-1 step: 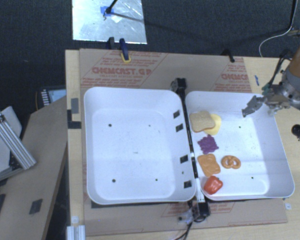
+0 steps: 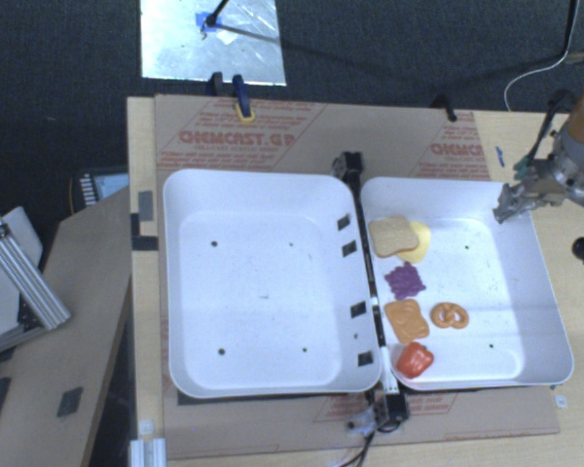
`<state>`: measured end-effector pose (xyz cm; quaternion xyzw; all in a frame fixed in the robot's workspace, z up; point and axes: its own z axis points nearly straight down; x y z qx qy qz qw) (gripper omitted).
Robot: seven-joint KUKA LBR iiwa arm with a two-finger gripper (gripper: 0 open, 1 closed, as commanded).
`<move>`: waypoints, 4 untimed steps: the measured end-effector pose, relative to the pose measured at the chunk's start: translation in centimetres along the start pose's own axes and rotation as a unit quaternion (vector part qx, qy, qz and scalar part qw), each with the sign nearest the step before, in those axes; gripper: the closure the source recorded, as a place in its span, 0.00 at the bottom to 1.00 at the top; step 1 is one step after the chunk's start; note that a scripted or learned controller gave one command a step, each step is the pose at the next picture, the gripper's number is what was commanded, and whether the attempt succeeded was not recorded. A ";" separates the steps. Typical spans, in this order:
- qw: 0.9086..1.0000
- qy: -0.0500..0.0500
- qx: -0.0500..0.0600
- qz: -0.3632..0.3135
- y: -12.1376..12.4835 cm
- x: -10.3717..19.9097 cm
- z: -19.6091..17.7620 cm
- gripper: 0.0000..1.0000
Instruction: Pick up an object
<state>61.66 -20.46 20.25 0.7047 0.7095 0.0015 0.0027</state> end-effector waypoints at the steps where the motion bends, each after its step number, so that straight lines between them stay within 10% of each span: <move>1: 1.000 -0.001 -0.006 -0.001 -0.9 3.4 -13.6 1.00; 2: 1.000 0.001 0.002 0.002 -12.3 5.8 -21.1 1.00; 3: 1.000 -0.003 -0.006 0.005 -12.9 1.0 -34.2 1.00; 4: 1.000 0.003 0.009 -0.001 -12.9 6.6 -16.8 1.00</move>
